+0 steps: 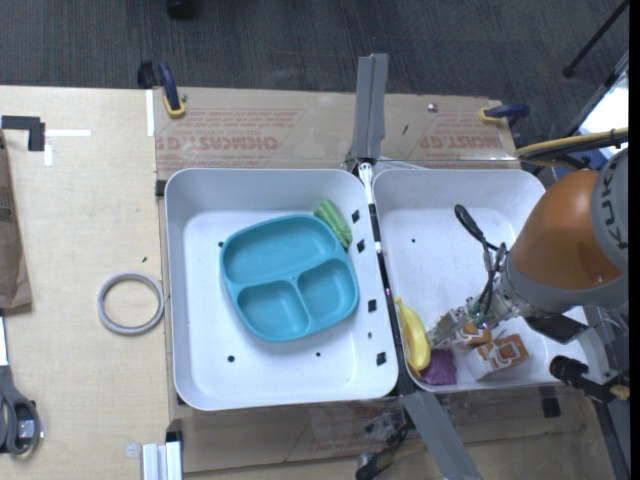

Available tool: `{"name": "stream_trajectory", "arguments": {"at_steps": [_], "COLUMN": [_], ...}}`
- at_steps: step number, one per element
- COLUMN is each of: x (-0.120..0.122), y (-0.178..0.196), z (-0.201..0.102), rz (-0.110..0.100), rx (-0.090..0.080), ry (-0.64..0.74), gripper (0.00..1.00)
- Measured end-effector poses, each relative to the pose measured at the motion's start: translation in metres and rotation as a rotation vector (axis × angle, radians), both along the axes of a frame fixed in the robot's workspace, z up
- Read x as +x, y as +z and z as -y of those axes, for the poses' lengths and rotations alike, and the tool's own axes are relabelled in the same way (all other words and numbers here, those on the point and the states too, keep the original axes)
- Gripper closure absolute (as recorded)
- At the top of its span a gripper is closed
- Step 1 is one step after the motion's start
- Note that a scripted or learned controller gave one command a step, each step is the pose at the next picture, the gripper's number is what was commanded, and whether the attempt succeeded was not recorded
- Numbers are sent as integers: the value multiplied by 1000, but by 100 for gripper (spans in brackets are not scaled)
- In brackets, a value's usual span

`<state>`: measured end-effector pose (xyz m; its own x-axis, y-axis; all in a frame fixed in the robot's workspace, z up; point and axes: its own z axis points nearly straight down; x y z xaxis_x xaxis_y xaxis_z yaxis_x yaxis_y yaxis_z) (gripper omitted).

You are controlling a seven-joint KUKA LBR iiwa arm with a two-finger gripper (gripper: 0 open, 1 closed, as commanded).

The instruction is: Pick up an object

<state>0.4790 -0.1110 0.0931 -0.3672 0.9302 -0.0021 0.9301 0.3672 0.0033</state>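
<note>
The arm [565,233] reaches into the right bin [440,203] from the right, its wrist low over the cluster at the bin's front edge. The jaws [470,318] sit just above that pile; whether they are parted or closed cannot be told from here. Nearest them are a small orange-and-white box [497,353] and a purple piece [440,366], with a yellow banana [413,336] against the left wall and a black spoon [473,225] further back. The left bin [185,268] holds a blue divided plate [288,278] with a green item [335,223] at its rim.

The step looks like the final descent onto one object. It would go best aimed at a single piece — the box seems most exposed — coming straight down and closing only once seated, since crowded neighbours could nudge it away.
</note>
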Motion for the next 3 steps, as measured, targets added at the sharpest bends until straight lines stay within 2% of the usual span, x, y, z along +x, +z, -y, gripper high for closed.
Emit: {"name": "stream_trajectory", "arguments": {"at_steps": [1, 2, 3], "x": [4, 36, 58], "y": [11, 167, 22], "z": [-1, 48, 13], "rz": [11, -5, -7], "rx": [-1, -1, 0], "ry": [2, -219, -313], "gripper": [100, 100, 100]}}
